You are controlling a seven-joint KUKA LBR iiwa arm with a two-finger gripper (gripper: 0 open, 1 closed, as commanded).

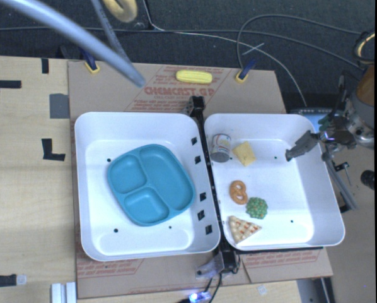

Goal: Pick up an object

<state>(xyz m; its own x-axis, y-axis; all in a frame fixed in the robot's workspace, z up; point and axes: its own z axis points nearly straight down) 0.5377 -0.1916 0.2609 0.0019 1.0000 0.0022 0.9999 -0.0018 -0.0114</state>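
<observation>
The right bin (305, 188) holds a small silver can (220, 148) on its side, a yellow cheese wedge (244, 153), a brown pretzel (238, 192), a green broccoli floret (257, 207) and a pizza slice (243, 228). My gripper (300, 147) hangs over the bin's upper right corner, to the right of the cheese and apart from every item. Nothing is between its dark fingers.
The left bin (94, 169) holds a blue divided plate (150, 183). A yellow corn cob (193, 76) lies on the cardboard behind the bins. Cables run across the dark back area. A grey pole slants in from the upper left.
</observation>
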